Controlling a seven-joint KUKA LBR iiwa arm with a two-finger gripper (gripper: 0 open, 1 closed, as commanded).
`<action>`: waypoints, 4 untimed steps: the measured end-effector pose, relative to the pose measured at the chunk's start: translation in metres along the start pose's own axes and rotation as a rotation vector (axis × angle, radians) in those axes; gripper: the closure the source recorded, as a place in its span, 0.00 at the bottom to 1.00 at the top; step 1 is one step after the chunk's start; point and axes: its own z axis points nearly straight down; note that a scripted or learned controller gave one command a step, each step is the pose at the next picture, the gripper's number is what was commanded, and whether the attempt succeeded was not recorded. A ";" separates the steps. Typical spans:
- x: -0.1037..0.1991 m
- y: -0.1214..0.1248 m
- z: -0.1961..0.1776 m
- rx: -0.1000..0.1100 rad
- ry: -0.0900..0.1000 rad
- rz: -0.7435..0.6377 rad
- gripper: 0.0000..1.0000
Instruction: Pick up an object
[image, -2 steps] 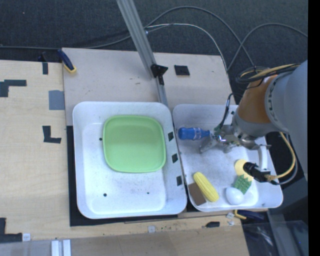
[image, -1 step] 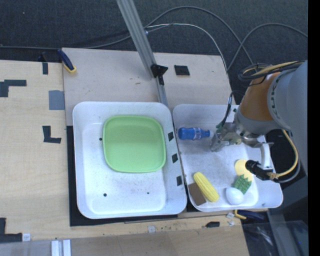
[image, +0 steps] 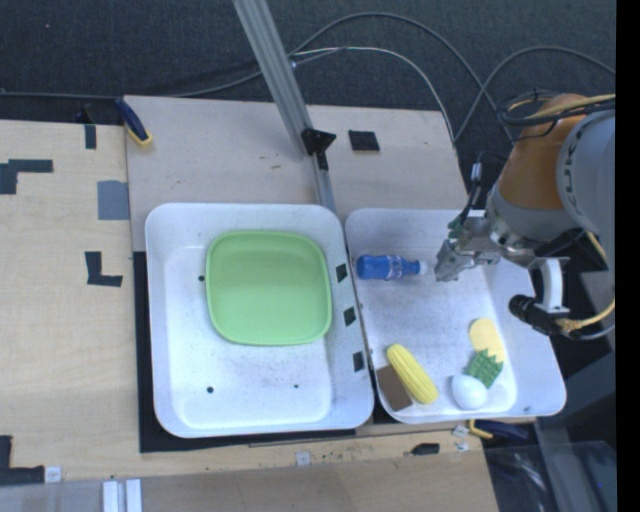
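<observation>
A small blue bottle (image: 386, 267) lies on its side near the back of the right bin (image: 440, 320), cap pointing right. My gripper (image: 449, 266) hangs just right of the cap, low over the bin floor, with nothing visibly between its fingers. A yellow corn cob (image: 411, 373) lies at the bin's front, and a brown block (image: 392, 386) lies beside it. A white egg-like ball (image: 467, 391) and a yellow pineapple toy (image: 487, 350) with a green top rest at the front right.
The left bin (image: 175, 300) holds a light green square plate (image: 269, 287). A slanted metal pole (image: 290, 95) rises behind the bins. Cables run over the bench at the back right.
</observation>
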 end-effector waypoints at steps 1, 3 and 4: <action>0.005 -0.003 -0.060 -0.001 0.000 0.000 1.00; 0.065 -0.013 -0.087 0.004 0.002 -0.004 1.00; 0.115 -0.033 -0.073 0.006 0.002 -0.003 1.00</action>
